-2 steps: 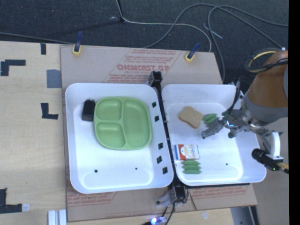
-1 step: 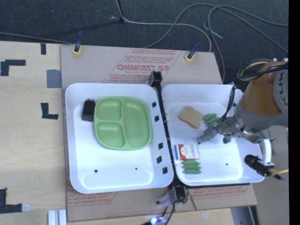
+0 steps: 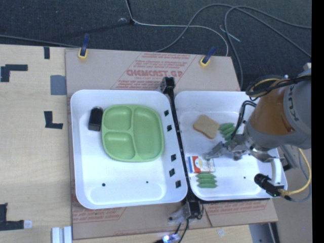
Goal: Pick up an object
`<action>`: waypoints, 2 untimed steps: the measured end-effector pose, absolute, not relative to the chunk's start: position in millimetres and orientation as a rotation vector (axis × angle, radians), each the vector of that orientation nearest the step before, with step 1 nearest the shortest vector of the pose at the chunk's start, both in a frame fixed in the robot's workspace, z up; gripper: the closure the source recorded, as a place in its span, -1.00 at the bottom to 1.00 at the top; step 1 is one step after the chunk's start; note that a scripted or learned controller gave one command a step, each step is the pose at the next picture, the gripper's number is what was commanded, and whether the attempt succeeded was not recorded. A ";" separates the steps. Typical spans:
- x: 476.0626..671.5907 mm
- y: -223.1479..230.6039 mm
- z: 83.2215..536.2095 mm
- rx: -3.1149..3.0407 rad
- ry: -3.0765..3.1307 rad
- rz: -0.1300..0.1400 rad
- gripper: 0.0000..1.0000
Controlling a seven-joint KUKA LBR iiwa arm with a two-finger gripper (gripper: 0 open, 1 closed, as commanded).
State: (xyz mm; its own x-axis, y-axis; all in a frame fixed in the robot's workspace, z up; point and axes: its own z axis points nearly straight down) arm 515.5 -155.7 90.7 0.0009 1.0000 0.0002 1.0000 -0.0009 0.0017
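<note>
In the right bin [image 3: 230, 99], my gripper [image 3: 216, 151] hangs low over the floor, reaching in from the right. A brown bread slice [image 3: 205, 126] lies just up and left of it. A green leafy piece [image 3: 227, 129] sits right above it, beside the wrist. A small white packet with red and blue print [image 3: 197, 163] lies just below and left of the tip, close to it. Past the packet, a green bean pod piece [image 3: 206, 180] rests near the front wall. I see nothing held in the gripper.
The left bin [image 3: 81, 151] holds a green divided plate [image 3: 133, 132] and a small black block [image 3: 95, 118] at its left side. A black divider [image 3: 174, 135] runs between the bins. Cables trail over the dark floor behind the bench.
</note>
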 end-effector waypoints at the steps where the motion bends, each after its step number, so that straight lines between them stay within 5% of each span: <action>1: 518.2 -152.2 104.8 2.218 2.227 0.013 1.00; 2: 520.1 -151.6 146.8 2.218 2.221 0.002 1.00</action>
